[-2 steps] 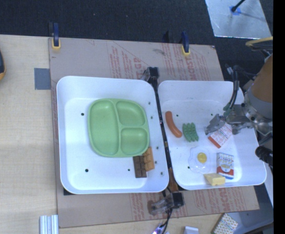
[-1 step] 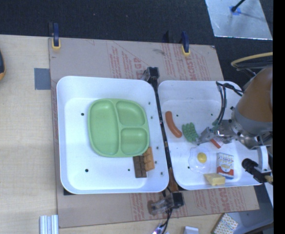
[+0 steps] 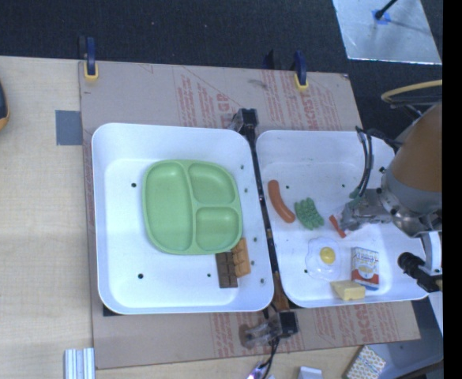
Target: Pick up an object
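Faintly, red print on cardboard sheet [image 3: 215, 97] unreadable; packet [image 3: 365, 268] label illegible.

Arm [image 3: 420, 172]: entered at the right edge — a bulky, rounded body, grey on its lower part.
Band: a broad orange-brown zone covered the upper rounded section, shading darker toward the frame's edge.
Wrist: a lighter grey collar sat beneath the orange, with a paler metallic rim along its lower side.
Cables [image 3: 365, 160]: thin dark leads looped up from the tool end and curved along the arm's left flank.
Gripper [image 3: 355, 214]: small, grey and metallic — blocky, with dull highlights; details too blurred to tell.
Lower fittings [image 3: 417, 265]: a black rounded piece and a white bracket-like part near the arm's underside.
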`<state>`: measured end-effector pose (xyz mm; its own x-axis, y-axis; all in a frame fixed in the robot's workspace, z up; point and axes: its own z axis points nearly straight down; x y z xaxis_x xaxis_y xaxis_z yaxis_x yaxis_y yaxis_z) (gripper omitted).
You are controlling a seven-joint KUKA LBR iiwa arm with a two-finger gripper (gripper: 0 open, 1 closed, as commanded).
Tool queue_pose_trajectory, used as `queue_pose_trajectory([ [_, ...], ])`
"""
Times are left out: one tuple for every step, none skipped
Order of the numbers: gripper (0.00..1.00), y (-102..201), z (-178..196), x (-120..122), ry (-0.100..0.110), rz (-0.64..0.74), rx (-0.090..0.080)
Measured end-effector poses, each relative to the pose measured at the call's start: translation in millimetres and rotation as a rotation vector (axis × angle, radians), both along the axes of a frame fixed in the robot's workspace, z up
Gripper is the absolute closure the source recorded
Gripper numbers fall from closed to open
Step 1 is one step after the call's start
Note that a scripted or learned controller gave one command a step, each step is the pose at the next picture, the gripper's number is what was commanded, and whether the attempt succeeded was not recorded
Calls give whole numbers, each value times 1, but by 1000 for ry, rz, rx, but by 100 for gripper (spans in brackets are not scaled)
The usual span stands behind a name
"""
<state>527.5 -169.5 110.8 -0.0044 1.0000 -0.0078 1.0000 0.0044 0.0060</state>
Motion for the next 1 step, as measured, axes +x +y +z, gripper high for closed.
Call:
queue_pose_trajectory([
  [0,0,-1,0,1,1,0],
])
